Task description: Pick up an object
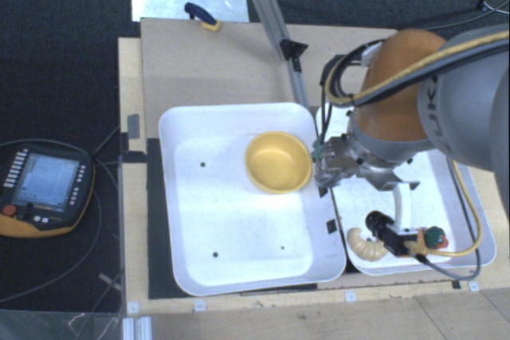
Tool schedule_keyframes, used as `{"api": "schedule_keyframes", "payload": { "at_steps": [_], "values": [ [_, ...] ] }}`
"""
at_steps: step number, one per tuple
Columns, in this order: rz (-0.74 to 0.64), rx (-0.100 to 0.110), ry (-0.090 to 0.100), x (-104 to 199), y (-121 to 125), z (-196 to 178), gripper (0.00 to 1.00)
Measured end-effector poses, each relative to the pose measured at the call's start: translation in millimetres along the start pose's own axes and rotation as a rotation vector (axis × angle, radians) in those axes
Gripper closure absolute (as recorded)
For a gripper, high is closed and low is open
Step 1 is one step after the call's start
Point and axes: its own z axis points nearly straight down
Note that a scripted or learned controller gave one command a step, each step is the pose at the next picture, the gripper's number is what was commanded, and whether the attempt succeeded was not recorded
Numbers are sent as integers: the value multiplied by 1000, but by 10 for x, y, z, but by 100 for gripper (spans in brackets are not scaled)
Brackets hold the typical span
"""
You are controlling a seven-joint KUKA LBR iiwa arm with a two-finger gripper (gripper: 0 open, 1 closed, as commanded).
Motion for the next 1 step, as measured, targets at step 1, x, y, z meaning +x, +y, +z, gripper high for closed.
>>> {"api": "schedule_keyframes", "payload": {
  "at_steps": [1],
  "values": [
    [2, -1, 0, 539, 21, 60, 100]
  ]
}}
